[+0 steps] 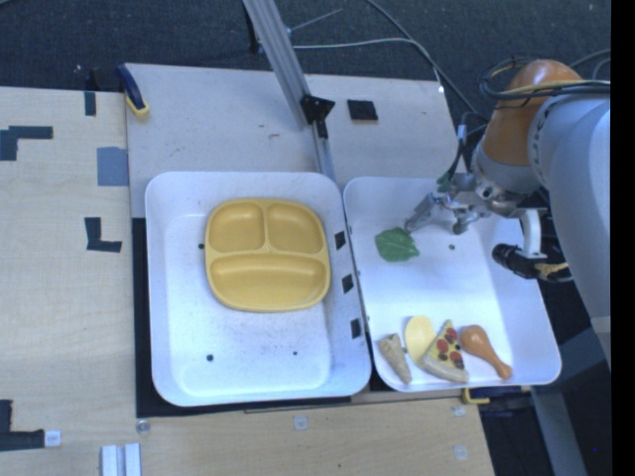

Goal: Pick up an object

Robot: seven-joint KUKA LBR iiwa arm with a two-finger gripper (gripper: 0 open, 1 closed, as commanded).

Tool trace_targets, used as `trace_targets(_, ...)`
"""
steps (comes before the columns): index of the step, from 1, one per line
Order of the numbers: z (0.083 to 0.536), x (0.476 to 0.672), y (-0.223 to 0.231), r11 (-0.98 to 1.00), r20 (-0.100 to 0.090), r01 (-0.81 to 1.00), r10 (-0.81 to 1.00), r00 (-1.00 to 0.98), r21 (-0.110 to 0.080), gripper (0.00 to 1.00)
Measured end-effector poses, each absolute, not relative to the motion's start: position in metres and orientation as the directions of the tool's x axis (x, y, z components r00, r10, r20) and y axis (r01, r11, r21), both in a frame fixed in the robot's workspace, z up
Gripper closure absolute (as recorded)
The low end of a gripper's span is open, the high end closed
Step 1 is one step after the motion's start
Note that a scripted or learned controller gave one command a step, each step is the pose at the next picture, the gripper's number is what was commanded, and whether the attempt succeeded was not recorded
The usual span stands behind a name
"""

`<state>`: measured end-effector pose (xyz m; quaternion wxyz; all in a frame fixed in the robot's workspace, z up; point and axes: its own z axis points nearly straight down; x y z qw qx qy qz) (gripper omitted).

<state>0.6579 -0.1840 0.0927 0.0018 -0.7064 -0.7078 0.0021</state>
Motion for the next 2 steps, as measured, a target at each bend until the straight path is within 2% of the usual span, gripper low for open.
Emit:
trace_targets(1,0.086,0.659,-0.184,0.002,-0.003,1.000,1.000,-0.002,0.001,0.00)
trace_targets(2,0.097,0.660,-0.184,0.004,-0.006,1.000,1.000,-0.004,0.004,1.00)
